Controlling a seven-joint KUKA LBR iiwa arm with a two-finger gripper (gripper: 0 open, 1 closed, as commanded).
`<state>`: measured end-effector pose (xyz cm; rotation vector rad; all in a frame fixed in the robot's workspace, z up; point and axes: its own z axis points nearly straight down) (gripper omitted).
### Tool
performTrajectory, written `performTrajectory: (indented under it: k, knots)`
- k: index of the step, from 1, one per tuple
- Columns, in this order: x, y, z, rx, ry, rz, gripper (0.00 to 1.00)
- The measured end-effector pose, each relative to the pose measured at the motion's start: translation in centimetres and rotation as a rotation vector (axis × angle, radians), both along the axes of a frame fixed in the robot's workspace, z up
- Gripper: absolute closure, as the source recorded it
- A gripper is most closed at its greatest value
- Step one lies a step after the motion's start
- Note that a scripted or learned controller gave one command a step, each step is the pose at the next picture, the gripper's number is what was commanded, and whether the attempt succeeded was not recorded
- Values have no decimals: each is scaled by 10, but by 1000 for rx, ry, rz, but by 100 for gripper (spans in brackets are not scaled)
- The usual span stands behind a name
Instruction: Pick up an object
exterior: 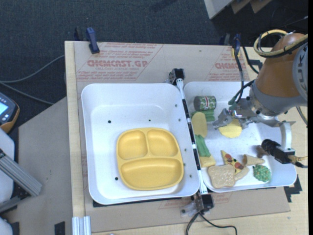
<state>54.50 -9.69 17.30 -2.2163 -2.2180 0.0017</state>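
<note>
A brown board [146, 58] printed with red lettering covers the bench top, and 2 shallow white bins sit on it side by side, touching along their inner rims. The left bin [98, 106] holds a yellow plate [149, 158] with 3 compartments, lying flat toward its near side. A blue clamp [91, 39] grips the board's far left corner. A small black clip [176, 75] sits at the far end of the seam between the bins, another [203, 201] at the near end. Dark carpet [73, 9] surrounds the bench, with a thin cable [27, 77] trailing across it on the left.
</note>
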Motion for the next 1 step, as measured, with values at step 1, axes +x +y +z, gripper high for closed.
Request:
performTrajectory:
  k: [1]
  knots:
    - [21,60,29,-3,-10,6,100]
